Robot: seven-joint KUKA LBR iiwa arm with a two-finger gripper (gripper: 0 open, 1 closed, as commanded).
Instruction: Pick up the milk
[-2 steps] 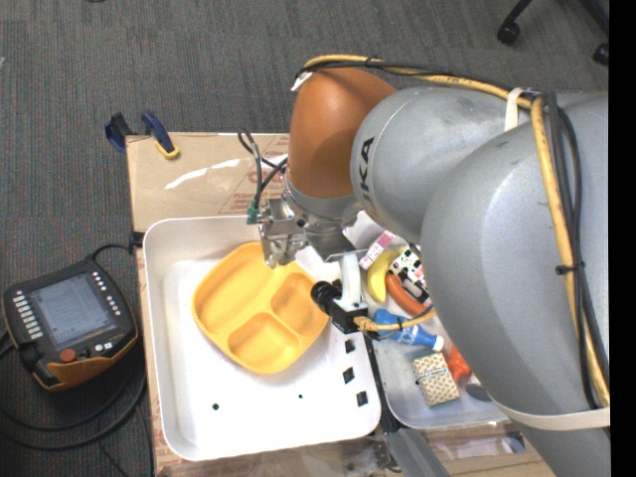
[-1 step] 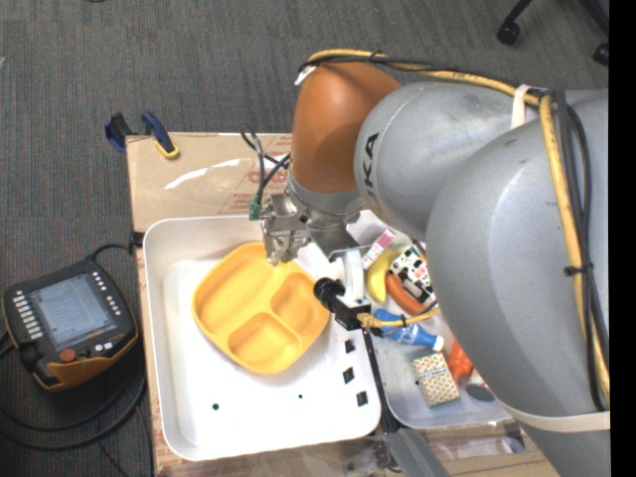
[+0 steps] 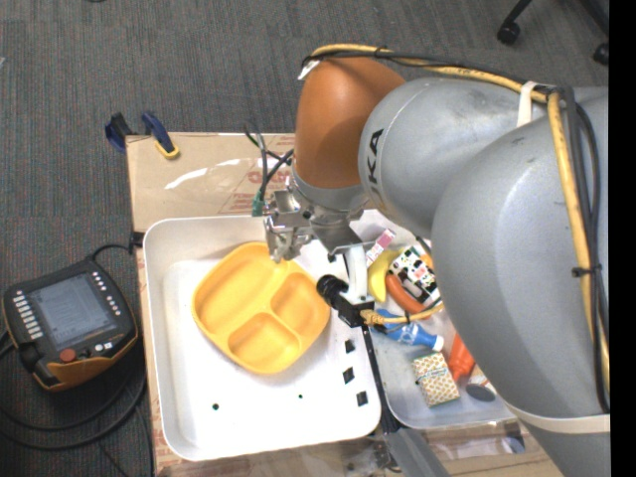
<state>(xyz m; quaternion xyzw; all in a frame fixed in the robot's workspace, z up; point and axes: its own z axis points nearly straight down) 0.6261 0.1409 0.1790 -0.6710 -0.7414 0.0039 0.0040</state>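
Note:
The milk [image 3: 414, 270] is a small carton with a black-and-white cow pattern. It lies in the right bin [image 3: 402, 405], close under the arm's grey body and partly hidden by it. My gripper [image 3: 282, 238] hangs over the left bin [image 3: 159, 366], at the far edge of a yellow divided plate [image 3: 260, 311]. It is well to the left of the milk, and I see nothing held in it.
In the right bin, a banana [image 3: 378, 278], an orange carrot-like piece [image 3: 409, 296], a blue tube [image 3: 415, 337], a small cracker box [image 3: 434, 379] and a spoon [image 3: 482, 392] crowd around the milk. A teach pendant [image 3: 65, 326] lies on the floor to the left.

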